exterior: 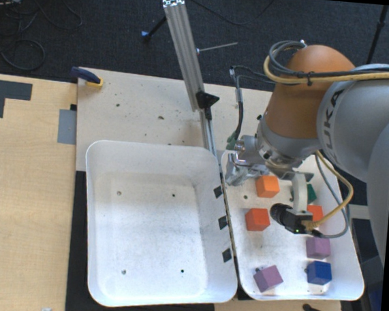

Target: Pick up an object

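The gripper (238, 171), a cluster of bare grey metal, hung low over the far left corner of the right bin (354, 291), close to that bin's rim. From this slanted angle it could not be told whether its grasp was spread or pressed together. Just beside it, toward the near right, an orange cube (268, 186) with a matte face and crisp edges sat on the bin floor. A red-orange cube (257, 219) of the same blocky shape lay a little nearer the camera. A smaller orange piece (315, 212) showed to the right, partly hidden by the robot's own parts. Farther out, along the near right side, were a pale violet cube (318, 247) and a deep blue cube (319, 271). A purple cube (267, 277) sat turned at an angle near the front rim. All the blocks looked dull and solid, lying apart from one another.

Both bins were shallow, smooth white plastic with rounded corners. The floor of the left bin (90, 154) was speckled with fine dark flecks. Small black tabs (223, 222) ran along the seam where the two rims met. Above the gripper, the arm (361, 126) was glossy grey, with a rounded orange shell. The desk (19, 203) was pale wood grain, and a ribbed aluminium bar (185, 51) slanted up behind the bins
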Tool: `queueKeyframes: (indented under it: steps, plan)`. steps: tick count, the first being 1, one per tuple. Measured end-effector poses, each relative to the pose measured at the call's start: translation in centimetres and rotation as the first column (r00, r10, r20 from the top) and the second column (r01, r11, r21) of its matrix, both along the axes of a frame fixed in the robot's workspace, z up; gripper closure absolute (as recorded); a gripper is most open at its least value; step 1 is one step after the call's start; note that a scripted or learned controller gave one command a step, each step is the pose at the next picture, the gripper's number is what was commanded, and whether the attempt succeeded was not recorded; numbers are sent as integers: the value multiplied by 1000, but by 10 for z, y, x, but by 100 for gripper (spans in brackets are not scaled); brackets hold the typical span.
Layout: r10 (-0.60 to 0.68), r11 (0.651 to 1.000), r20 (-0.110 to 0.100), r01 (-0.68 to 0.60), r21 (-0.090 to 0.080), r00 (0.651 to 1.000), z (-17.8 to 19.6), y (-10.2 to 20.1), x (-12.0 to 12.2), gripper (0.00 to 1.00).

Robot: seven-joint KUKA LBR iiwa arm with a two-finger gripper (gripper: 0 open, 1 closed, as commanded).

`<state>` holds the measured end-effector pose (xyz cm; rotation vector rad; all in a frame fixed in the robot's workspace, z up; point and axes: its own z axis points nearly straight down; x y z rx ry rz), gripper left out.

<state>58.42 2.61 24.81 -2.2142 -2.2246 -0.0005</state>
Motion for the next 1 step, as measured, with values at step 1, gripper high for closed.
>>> queueKeyframes:
  steps: [1]
  plan:
    - [-2, 1000, -2, 2, -1, 1000, -18, 44, 25, 100]
